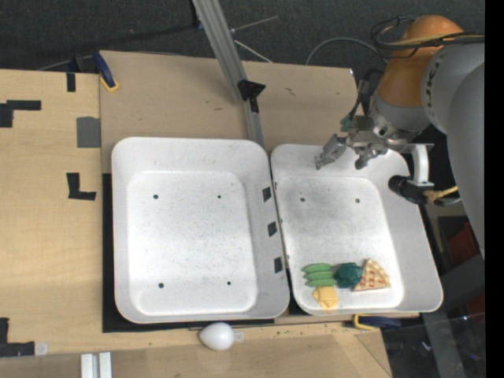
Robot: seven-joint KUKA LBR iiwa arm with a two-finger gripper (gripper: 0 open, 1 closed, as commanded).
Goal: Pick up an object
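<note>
No readable writing anywhere. The pale wooden tabletop carries black tape marks at the frame's left and two white bins. The gripper hovers over the right bin's upper rim, fingers spread and holding nothing. Small toys (green, yellow, orange) cluster at that bin's lower edge.

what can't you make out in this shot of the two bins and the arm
- Small things in the right bin, near corner: clustered and touching, too small to identify; green, yellow and an orange wedge shape.
- Gripper: fingers look spread over the bin's far rim, with nothing between them; fingertip detail is too small.
- Arm: cut off by the right edge.
- White oval thing on the bench: too blurred to name.
</note>
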